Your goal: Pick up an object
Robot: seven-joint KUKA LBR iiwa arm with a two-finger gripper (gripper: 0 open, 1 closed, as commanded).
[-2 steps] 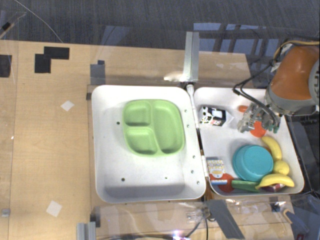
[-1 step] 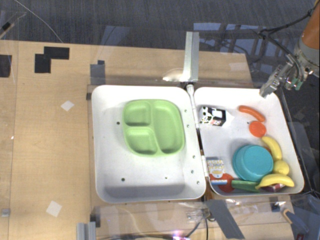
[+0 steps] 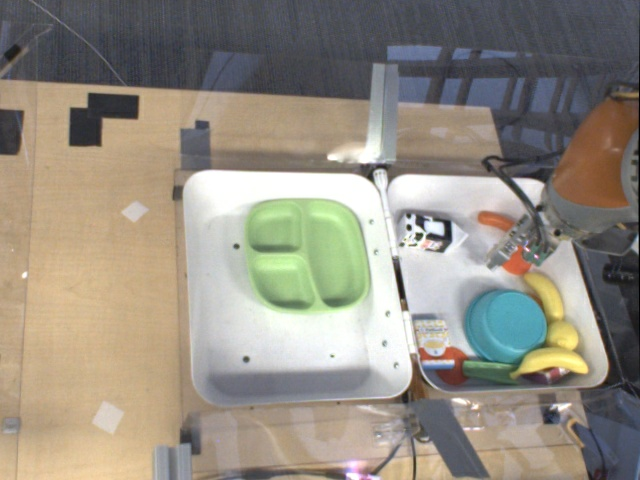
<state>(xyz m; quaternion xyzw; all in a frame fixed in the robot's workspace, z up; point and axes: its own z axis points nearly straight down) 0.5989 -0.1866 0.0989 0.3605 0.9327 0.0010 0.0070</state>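
Observation:
My gripper [image 3: 516, 248] is low in the right bin [image 3: 590, 298], near its far right side, coming off the grey arm with the orange band [image 3: 598, 163]. It is right over an orange carrot-like piece [image 3: 493, 220], whose other end [image 3: 517, 263] pokes out just beneath the gripper. Whether that piece is gripped is hidden by the gripper body. A teal bowl [image 3: 507, 325] sits just in front of the gripper, with a yellow banana [image 3: 544, 293] beside it.
The right bin also holds a black-and-white toy [image 3: 426, 232], a small carton [image 3: 431, 334], a green and red item [image 3: 478, 370] and a second banana [image 3: 552, 360] over something purple. A green divided plate [image 3: 305, 254] lies in the left bin [image 3: 230, 348].

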